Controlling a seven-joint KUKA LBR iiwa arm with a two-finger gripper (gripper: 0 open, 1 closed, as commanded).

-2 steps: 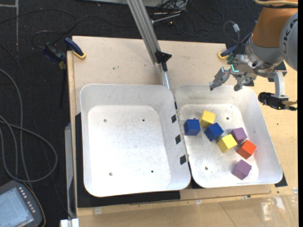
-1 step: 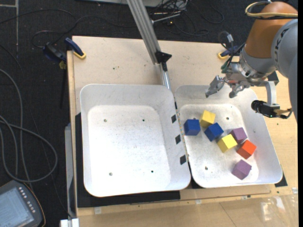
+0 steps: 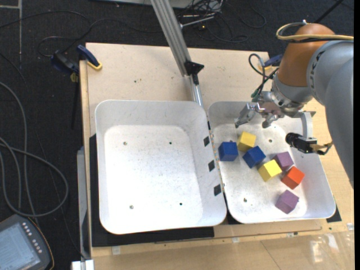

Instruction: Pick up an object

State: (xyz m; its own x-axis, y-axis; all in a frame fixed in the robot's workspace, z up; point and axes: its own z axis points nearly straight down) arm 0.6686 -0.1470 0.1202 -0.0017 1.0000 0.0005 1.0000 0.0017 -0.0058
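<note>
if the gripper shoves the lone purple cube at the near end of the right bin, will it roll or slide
The purple cube looks flat-faced and rigid, so it would probably slide, not roll. The right white bin looks smooth, so it may skid toward the raised rim. It stands apart from the orange cube, so a push likely moves it alone.

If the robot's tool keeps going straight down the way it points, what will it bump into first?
Probably the yellow block just below the tool, in the right bin. Depth is hard to judge, so it might hit the bin floor beside it.
</note>
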